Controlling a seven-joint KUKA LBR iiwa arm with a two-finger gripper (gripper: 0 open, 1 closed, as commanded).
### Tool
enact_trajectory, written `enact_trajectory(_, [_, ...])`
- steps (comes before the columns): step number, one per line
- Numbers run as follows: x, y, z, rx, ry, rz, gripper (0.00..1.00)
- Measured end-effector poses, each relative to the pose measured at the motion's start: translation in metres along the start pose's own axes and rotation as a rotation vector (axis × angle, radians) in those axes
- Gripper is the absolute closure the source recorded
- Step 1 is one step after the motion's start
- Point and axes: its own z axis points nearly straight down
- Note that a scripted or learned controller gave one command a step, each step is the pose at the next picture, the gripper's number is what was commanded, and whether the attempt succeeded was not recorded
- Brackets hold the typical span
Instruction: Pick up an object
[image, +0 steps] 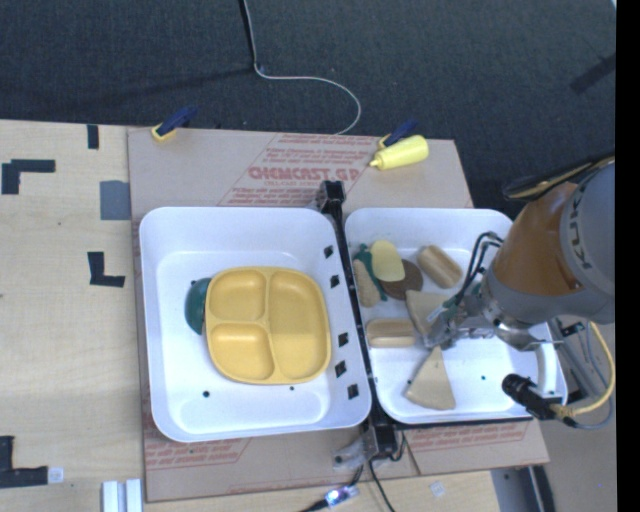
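1. Over the right bin (480, 220) the grey arm (560, 260) reached in from the right, its orange band showing above the wrist.
2. Its gripper (447, 327) hung low among the play-food pieces, near the bin's middle; how far the claw stood open, and whether it had hold of anything, could not be told (the wrist and dark linkage hid that part).
3. Just beside the gripper lay a tan wedge (432, 383), pointing up toward it, and whether they touched was not clear.
4. A tan bar (390, 332) lay to the gripper's left, near the divider.
5. Farther back sat a bread-roll shape (439, 264), a yellow piece (388, 264) and a brown piece (404, 284), crowded together.
6. The left bin (160, 300) held a yellow divided plate (268, 325), which lay partly over a dark green object (195, 305) at its left edge.
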Motion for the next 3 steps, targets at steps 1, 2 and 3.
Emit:
enact_trajectory(1, [0.000,-0.001,-0.042,-0.006,-0.003,0.002,1.00])
enact_trajectory(2, [-0.006,0.001,-0.103,-0.009,-0.004,0.001,1.00])
enact_trajectory(3, [-0.006,0.001,-0.122,-0.004,-0.002,0.001,1.00])
